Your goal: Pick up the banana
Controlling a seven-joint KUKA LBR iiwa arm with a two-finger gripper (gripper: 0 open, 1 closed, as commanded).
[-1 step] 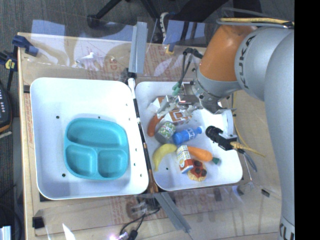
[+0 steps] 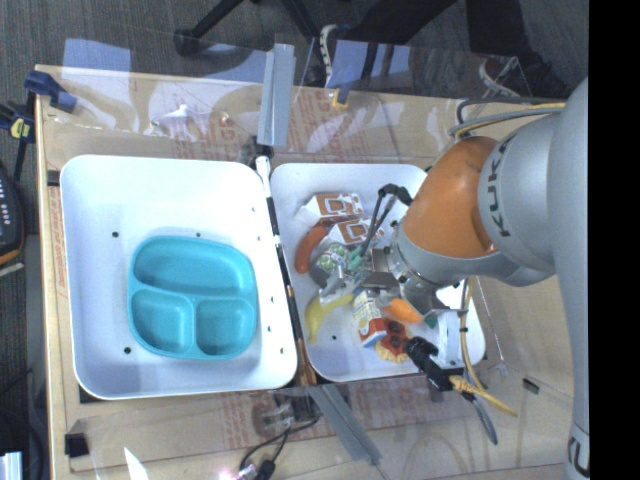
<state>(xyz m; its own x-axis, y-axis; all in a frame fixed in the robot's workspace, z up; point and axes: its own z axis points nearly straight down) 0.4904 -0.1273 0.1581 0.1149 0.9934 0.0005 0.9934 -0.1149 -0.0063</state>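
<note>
The banana (image 2: 322,311) lies in the right-hand white bin (image 2: 300,183), near its left wall and toward the lower left of the pile of objects, a yellow curve whose long axis runs from about one o'clock, where its upper end tucks under the clutter, down to about seven o'clock, where its lower end rests on the bare bin floor. In the camera view the claw (image 2: 362,260) hangs below the grey arm's orange band (image 2: 450,208), down among the objects at the middle of the same bin; whether it is parted or pinched together I cannot tell, since the wrist and the clutter mask it, and nothing shows plainly clamped in it. From the claw, the banana lies toward about seven or eight o'clock, close by but apart. An orange-red sausage-shaped toy (image 2: 308,248) lies at the claw's nine o'clock, just above the banana. The blue divided tray (image 2: 193,296) sits in the left bin (image 2: 90,183), well away. I judge the coming move turns on shifting down-left and closing across the banana's short width.
</note>
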